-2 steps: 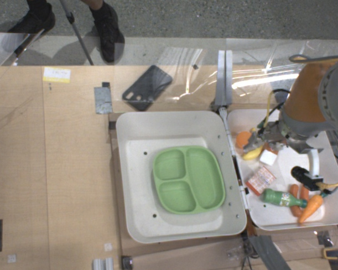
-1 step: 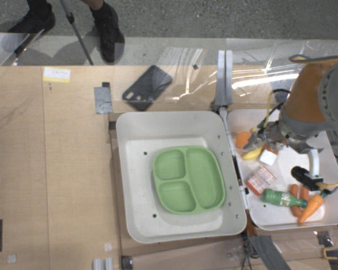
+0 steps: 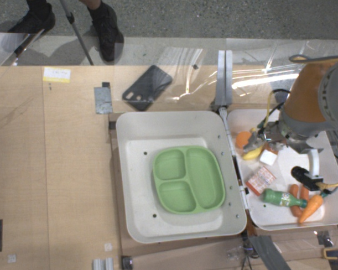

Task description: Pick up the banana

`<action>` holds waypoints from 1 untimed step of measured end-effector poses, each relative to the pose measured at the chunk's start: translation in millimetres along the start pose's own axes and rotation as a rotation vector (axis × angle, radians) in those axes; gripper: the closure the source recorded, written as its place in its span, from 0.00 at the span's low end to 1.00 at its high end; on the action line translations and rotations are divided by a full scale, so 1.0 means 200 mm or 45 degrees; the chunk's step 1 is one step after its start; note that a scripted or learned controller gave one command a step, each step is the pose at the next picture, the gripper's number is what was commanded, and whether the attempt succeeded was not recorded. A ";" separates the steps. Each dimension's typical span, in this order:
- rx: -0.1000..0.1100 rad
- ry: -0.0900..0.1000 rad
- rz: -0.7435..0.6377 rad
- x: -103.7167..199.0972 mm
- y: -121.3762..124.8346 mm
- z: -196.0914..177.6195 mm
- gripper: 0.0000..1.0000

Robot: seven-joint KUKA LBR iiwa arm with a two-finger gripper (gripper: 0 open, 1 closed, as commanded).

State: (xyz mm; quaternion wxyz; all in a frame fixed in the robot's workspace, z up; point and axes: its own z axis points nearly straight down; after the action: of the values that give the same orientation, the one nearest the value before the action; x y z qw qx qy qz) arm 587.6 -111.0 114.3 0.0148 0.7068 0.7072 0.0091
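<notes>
arm point(image 3: 314, 96) reaches in from right, wrist bent down | gripper point(image 3: 261, 140) low over banana point(image 3: 250, 152) | I can't tell finger state

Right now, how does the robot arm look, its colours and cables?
The arm is grey with a broad orange band above the wrist. Thin yellow and dark cables loop beside the wrist. The gripper is dark metal.
</notes>
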 end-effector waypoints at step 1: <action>0.000 0.000 0.000 0.00 0.00 0.00 0.00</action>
State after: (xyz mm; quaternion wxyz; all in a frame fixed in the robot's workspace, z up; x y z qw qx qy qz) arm 587.6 -111.0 114.3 0.0148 0.7068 0.7072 0.0091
